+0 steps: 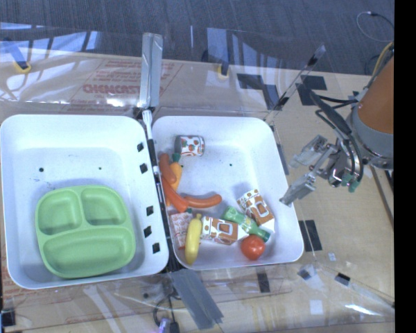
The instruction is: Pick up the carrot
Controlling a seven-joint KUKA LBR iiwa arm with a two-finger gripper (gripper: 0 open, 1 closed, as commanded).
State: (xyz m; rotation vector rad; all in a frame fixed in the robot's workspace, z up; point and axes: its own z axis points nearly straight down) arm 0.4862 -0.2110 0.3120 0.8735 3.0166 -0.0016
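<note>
Your target, the slim orange carrot [170,179], lies along the left wall of the right white bin [281,179], running down beside the divider. Its lower end meets a curved reddish-orange sausage [197,201] that bends off to the carrot's right. Above the carrot, toward the bin's far wall, rests a small patterned can [189,146] on its side. Below the carrot you see a yellow banana [193,238], then patterned cartons [220,230] and a red tomato [252,248] further right. Left of the carrot, across the divider, the left white bin [28,151] holds a green sectioned plate [85,231]. The two-finger gripper [306,172] hangs well right of the carrot, outside the right bin; fingers spread apart, nothing between them.
</note>
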